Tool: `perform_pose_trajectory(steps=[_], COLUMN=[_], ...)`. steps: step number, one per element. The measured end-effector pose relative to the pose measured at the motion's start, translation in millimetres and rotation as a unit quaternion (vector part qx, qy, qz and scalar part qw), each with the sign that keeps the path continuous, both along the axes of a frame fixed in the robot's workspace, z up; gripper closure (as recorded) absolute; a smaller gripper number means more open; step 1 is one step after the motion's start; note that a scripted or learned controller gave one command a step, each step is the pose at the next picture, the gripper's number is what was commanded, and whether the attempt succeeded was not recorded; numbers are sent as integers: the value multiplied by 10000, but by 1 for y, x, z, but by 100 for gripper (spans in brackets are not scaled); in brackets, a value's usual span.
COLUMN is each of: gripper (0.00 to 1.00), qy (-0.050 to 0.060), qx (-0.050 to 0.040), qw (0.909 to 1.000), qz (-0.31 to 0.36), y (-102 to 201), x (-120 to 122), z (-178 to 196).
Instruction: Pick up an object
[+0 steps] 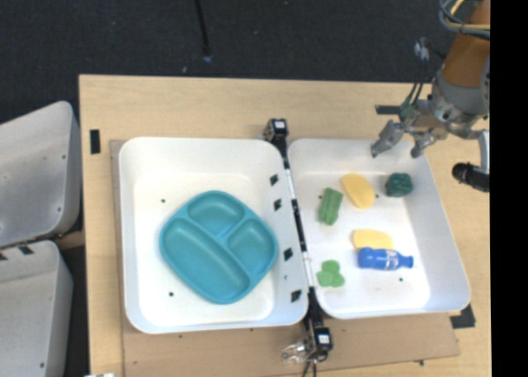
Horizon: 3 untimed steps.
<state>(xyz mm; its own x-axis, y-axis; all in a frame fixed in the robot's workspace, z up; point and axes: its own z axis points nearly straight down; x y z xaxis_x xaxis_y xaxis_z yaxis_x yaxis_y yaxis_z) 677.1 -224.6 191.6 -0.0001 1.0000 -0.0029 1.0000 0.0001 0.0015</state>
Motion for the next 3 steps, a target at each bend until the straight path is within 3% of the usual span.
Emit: perform_pose_trajectory(steps=[2, 3], gripper=[0, 100], qy=[-8, -17], qx=[-3, -19], qw=[10000, 10000], qz=[28, 40], y=[7, 6], x=[2, 2], z=[-89, -79])
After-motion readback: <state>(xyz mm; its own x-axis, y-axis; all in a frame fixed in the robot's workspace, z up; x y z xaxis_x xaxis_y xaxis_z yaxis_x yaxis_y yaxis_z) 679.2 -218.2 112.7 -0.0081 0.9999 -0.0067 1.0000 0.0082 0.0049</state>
